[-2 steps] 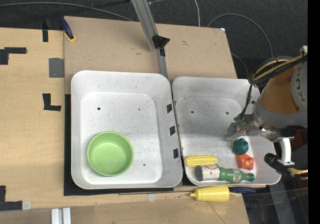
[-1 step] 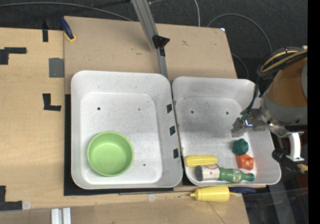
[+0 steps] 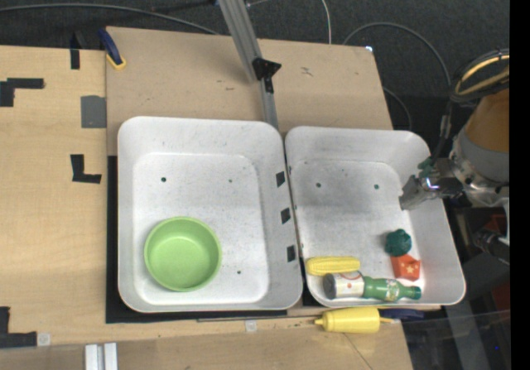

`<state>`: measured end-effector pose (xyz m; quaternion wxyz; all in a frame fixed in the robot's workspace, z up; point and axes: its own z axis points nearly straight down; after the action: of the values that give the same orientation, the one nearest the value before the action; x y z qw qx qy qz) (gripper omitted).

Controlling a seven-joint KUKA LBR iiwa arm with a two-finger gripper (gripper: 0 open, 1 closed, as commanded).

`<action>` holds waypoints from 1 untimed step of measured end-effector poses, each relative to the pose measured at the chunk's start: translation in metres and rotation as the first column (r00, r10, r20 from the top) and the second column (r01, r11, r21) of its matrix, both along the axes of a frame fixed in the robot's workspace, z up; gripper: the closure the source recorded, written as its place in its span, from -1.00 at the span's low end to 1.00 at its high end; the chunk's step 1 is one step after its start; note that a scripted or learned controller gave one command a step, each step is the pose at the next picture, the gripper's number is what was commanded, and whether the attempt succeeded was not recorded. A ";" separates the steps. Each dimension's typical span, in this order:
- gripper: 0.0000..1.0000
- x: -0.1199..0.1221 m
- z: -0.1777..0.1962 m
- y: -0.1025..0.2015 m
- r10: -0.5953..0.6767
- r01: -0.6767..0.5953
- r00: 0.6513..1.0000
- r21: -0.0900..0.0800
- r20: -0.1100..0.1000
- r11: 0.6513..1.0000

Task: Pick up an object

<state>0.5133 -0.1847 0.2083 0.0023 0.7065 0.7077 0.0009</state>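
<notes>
The right bin [image 3: 331, 153] has its objects gathered in the near right corner. A yellow corn cob [image 3: 333, 265] lies there, with a green bottle with a white label [image 3: 370, 287] on its side just in front of it. A small dark green object [image 3: 398, 240] and a red-orange object [image 3: 406, 267] sit beside them. My gripper [image 3: 416, 190] hangs over the right rim of this bin, above and a little right of the dark green object. Nothing shows in its grasp.
The left bin [image 3: 199, 136] holds a light green bowl [image 3: 182, 253] in its near left corner. A yellow bottle [image 3: 351, 321] lies on the bench just outside the right bin's front rim. A slanted metal pole [image 3: 240, 16] crosses the back.
</notes>
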 end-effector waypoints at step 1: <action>1.00 0.001 0.023 0.000 0.000 0.000 1.000 0.001 -0.003 1.000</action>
<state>0.5140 -0.1845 0.2317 0.0008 0.7066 0.7077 0.0002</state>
